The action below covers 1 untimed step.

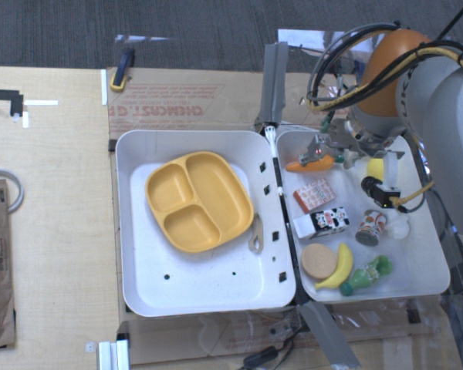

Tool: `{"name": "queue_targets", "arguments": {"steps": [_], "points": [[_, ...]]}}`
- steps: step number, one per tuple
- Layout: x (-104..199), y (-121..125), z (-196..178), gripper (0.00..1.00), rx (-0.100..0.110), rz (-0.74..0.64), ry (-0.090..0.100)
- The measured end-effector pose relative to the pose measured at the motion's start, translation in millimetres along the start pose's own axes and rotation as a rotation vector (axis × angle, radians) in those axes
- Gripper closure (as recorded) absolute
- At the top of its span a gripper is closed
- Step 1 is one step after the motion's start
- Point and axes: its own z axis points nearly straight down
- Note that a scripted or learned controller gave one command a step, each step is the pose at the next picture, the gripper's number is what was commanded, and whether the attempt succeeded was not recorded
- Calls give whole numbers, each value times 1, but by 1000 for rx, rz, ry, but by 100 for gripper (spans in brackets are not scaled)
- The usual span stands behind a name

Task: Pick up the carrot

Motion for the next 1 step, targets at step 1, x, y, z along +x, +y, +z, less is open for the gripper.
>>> {"name": "queue_targets", "arguments": {"steps": [1], "points": [[-20, -22, -66, 0, 12, -104, -3]]}}
